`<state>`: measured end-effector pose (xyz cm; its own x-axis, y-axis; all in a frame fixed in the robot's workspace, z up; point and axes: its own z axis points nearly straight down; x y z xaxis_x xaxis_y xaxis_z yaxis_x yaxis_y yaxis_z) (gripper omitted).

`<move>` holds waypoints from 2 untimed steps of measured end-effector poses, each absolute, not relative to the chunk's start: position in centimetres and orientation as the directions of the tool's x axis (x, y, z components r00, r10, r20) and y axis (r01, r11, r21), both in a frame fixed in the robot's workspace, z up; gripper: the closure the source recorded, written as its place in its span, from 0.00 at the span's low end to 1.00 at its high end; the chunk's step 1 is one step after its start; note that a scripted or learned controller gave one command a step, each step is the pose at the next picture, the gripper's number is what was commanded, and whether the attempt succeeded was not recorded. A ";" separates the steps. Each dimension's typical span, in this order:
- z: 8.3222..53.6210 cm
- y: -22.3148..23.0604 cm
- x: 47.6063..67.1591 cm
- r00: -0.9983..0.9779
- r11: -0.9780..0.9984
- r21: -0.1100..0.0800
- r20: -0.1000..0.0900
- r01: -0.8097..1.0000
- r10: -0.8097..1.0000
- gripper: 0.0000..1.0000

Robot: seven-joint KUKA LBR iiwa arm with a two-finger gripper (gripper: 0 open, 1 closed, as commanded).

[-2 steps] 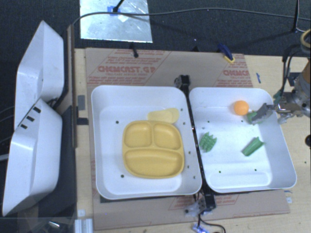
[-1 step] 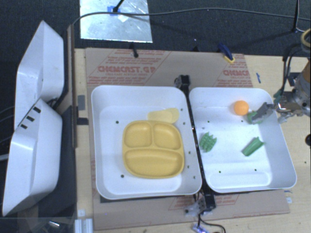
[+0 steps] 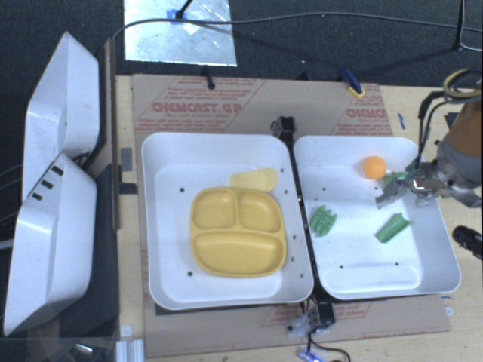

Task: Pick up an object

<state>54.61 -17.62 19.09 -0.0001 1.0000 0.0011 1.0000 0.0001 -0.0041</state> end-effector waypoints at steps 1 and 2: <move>14.9 -17.8 54.7 0.000 0.000 -0.003 0.001 1.000 1.000 0.00; 10.2 -18.7 54.6 0.000 0.000 -0.003 0.001 1.000 1.000 0.00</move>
